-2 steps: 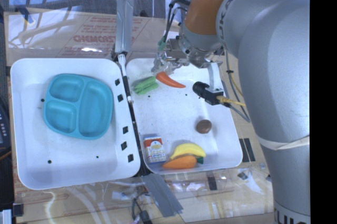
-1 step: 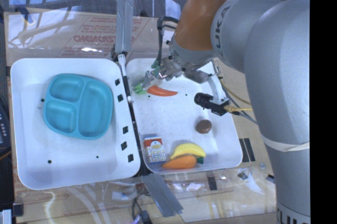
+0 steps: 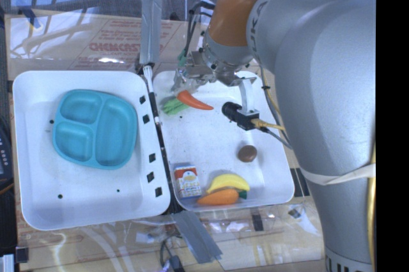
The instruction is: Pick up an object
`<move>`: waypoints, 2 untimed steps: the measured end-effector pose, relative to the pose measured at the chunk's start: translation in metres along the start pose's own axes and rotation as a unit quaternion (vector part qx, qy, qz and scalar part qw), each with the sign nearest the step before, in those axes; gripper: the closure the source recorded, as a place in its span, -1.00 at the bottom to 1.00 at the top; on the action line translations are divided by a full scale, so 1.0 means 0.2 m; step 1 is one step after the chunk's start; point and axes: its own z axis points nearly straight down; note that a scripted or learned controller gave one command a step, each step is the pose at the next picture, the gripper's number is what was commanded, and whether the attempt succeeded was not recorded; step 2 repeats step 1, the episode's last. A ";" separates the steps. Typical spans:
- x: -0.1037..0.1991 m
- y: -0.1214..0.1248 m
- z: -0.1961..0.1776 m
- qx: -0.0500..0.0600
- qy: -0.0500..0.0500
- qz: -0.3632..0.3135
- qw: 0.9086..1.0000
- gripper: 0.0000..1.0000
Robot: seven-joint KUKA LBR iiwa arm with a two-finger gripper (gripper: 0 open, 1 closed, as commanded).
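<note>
In the right bin [image 3: 275, 165] a small toy carrot [image 3: 195, 102] with green leaves [image 3: 172, 106] lies near the far left corner. My gripper [image 3: 184, 78] hangs directly over the carrot's leafy end, very close to it or touching it. The grey arm and its orange band [image 3: 239, 6] come in from the right and cover the bin's far right part. Further objects lie in the same bin: a brown ball [image 3: 247, 153], a small orange box [image 3: 186, 180], a yellow banana [image 3: 229, 183] and an orange vegetable [image 3: 218, 198].
The left bin [image 3: 38, 188] holds a blue divided plate [image 3: 96, 128]. A black fitting [image 3: 239, 114] with a cable hangs from the arm over the middle of the right bin. The dividing wall between the bins [image 3: 156, 143] stands just left of the carrot.
</note>
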 end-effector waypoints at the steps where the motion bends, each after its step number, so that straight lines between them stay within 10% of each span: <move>1: -0.11 0.07 -0.33 -0.001 0.000 -0.034 0.999 1.00; 2: -0.11 0.07 -0.33 -0.001 0.000 -0.034 0.999 1.00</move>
